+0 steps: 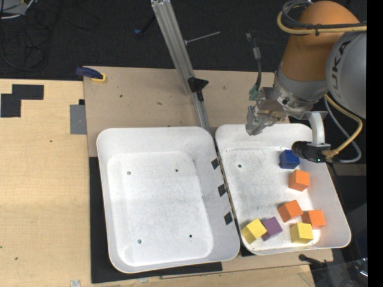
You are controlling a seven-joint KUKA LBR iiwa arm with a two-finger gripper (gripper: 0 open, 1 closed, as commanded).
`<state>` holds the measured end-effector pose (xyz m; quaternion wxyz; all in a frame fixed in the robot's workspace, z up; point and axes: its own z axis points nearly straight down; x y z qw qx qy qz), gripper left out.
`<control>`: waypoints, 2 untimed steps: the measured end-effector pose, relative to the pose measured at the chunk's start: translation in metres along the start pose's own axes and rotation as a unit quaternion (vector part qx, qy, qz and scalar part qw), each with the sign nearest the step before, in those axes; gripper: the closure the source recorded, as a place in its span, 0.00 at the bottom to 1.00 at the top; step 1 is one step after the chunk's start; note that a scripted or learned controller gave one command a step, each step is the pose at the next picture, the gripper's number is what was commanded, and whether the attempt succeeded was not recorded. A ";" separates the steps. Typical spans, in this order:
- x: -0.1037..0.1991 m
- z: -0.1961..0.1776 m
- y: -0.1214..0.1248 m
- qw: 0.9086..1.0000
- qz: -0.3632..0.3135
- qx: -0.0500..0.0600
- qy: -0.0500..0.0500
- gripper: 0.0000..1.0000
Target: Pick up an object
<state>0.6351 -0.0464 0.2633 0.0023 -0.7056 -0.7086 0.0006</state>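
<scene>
**Blocks bunched low in the right bin, gripper parked above its far rim**

Blocks are all in the right bin (239, 137), none in the left bin (119, 142). I count a blue block (289, 159) near the right wall, an orange block (299, 180) just below it, then a cluster along the lower edge: orange block (290, 210), another orange one (315, 219), a yellow block (301, 232), a purple block (271, 226) and a second yellow block (254, 229) touching the purple one.

My read on the layout: the cluster sits toward the lower right corner, pieces touching or nearly so, which leaves little room for fingers to straddle one. Blue and the upper orange stand apart from the rest, so I'd judge them the cleaner targets.

Gripper (256, 126) hangs at the upper edge of the right bin, well apart from every block and with nothing between its tips. I cannot tell whether the tips are spread or pressed together; they blur into one grey shape. The arm (314, 46) leans in from the upper right of the frame.

Status: pick not yet begun. Next move, as I judge it, needs travel toward the lower right, then a descent over a single block.
</scene>
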 end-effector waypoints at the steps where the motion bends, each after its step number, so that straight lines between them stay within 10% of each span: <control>1: 0.049 0.023 -0.013 1.000 0.001 0.001 0.000 1.00; 2: 0.102 0.019 -0.023 1.000 0.000 0.000 0.000 1.00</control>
